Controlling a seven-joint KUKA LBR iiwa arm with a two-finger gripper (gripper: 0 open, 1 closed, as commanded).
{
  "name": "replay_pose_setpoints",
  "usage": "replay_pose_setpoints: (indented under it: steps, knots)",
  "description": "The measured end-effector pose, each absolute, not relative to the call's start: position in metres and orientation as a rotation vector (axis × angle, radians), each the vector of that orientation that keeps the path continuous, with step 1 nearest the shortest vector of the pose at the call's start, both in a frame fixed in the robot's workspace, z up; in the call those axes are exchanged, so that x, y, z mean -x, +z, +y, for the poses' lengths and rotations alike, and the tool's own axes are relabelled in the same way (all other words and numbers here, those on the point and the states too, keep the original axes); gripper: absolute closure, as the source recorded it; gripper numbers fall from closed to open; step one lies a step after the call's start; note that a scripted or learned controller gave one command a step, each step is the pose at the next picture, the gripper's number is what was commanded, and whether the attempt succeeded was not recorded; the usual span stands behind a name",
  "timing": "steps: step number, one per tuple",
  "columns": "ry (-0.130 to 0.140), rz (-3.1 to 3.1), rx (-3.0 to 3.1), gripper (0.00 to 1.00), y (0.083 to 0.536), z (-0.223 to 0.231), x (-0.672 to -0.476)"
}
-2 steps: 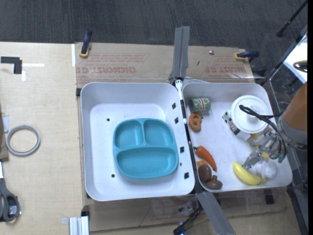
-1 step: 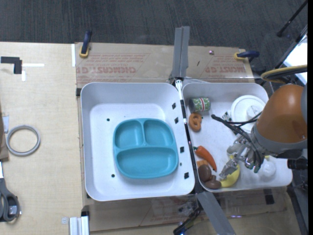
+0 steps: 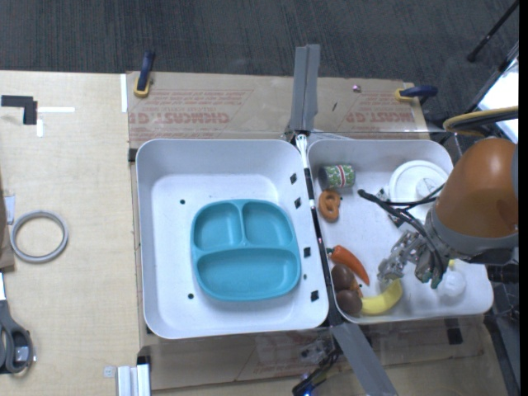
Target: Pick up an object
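Note:
My gripper (image 3: 398,262) hangs low in the right bin (image 3: 375,157), just above the yellow banana (image 3: 382,300) at the bin's front. Left of it lie a red pepper (image 3: 350,261) and two brown round fruits (image 3: 346,290). Further back sit an orange ring-shaped piece (image 3: 330,205), a green can (image 3: 338,175) on its side and a white round lid (image 3: 417,181). A small white object (image 3: 453,282) lies to the right of the gripper. The orange wrist band (image 3: 483,190) covers the bin's right side.
The left bin (image 3: 165,221) holds a blue divided plate (image 3: 245,249). On the bench to the left lie a grey tape ring (image 3: 36,236) and scissors (image 3: 15,346). A grey divider bar (image 3: 305,89) stands between the bins at the back.

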State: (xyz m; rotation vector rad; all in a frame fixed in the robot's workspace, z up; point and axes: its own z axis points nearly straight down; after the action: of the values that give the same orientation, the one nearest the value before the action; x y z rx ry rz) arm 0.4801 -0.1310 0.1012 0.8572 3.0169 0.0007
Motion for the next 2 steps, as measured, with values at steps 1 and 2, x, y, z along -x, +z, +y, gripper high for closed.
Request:
replay_pose_setpoints:
  steps: [1, 2]
  knots:
    - [0.001, 3.017, -0.857, 0.00, 0.1012, -0.1310, -0.4800]
    - [0.001, 3.015, -0.854, 1.00, 0.1104, -0.1310, -0.4815]
